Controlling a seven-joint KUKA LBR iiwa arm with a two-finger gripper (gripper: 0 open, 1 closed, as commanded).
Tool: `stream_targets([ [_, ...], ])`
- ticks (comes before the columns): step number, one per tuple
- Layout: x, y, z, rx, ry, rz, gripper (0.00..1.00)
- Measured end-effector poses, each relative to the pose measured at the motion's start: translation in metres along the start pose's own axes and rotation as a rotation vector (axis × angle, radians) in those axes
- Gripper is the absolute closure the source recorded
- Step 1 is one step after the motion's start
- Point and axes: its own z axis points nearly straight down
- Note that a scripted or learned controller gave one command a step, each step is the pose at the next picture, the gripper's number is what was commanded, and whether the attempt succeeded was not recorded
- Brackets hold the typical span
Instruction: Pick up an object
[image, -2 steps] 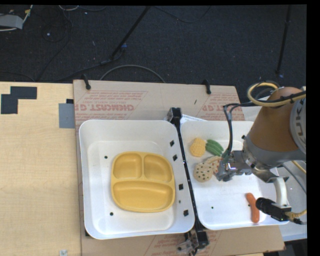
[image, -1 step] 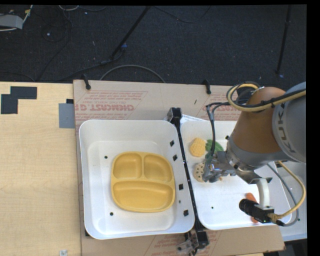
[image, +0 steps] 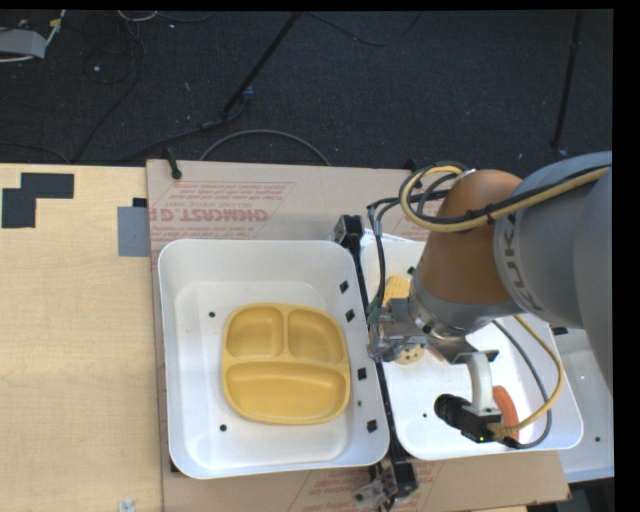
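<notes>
Grey-metal jaws, low in the right-hand shallow white plastic bin (image: 425, 442), close to the wall nearest the other bin. Spread or pressed together: cannot tell, the wrist housing masking them from above. Nothing seen pinched.

Probable target: small pale-yellow spotted lump (image: 408, 352), on the floor of that bin, just beside the jaws.

Procedure for a sound grasp:
- Centre over the lump before closing, not beside it.
- Keep clear of the nearby bin wall to avoid fouling one side on the rim.
- Descend straight down, close slowly, then lift vertically.
- Confirm the lump rises with the jaws before treating the pick as made.
- Expect a slip: small and rounded, by the look of it.

Inventory, working outward:
- One pale-yellow spotted lump, at the jaws.
- One further small yellow block (image: 397, 288), behind the lump along the same wall, partly masked by the arm.
- One short orange stick-like piece (image: 506, 404), toward the front of the same bin; identity uncertain.
- One grey arm with an orange band (image: 560, 250).
- Two white bins, side by side.
- One yellow three-compartment plastic plate (image: 285, 362), alone in the left-hand white bin (image: 190, 290).
- One pale wooden tabletop (image: 70, 350).
</notes>
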Motion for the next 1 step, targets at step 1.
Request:
stream_targets([
  [1,0.0534,0.003,-0.0169,-0.001,0.0,-0.001,1.0],
])
